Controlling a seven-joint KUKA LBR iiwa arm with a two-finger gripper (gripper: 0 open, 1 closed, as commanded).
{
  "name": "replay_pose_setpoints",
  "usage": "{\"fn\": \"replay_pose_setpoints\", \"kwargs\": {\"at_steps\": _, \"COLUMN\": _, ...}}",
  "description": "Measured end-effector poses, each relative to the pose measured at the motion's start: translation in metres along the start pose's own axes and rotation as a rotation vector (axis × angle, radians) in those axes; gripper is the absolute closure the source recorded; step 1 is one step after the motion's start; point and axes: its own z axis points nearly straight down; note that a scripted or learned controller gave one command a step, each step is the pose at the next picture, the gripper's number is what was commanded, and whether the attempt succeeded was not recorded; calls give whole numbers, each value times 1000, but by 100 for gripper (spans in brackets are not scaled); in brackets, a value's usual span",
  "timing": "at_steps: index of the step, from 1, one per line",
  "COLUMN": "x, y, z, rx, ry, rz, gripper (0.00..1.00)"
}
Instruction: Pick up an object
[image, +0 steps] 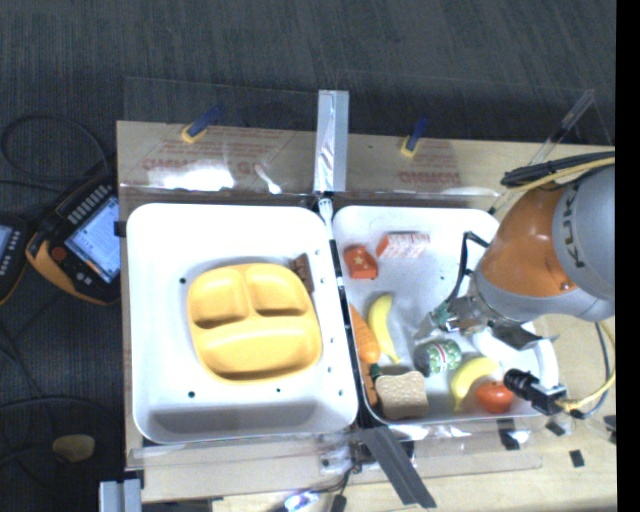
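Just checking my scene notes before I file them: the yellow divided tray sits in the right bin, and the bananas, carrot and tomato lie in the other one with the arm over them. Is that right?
Not quite. The camera view shows the yellow divided tray in the left bin, not the right one. The rest stands: the bananas, carrot and tomato lie in the other bin, with the arm over them.

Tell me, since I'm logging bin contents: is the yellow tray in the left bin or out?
In. The yellow tray lies flat inside the left bin, within its white walls.

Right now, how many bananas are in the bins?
2. One banana lies mid right bin beside the carrot; the other is near the front by the tomato. The arm may hide more.
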Motion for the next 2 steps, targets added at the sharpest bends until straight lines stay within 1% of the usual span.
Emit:
{"fn": "replay_pose_setpoints", "kwargs": {"at_steps": 1, "x": 0, "y": 0, "z": 0, "rx": 0, "ry": 0, "rz": 0, "gripper": 0}}
{"fn": "replay_pose_setpoints", "kwargs": {"at_steps": 2, "x": -28, "y": -35, "z": 6, "rx": 14, "ry": 5, "rz": -131, "gripper": 0}}
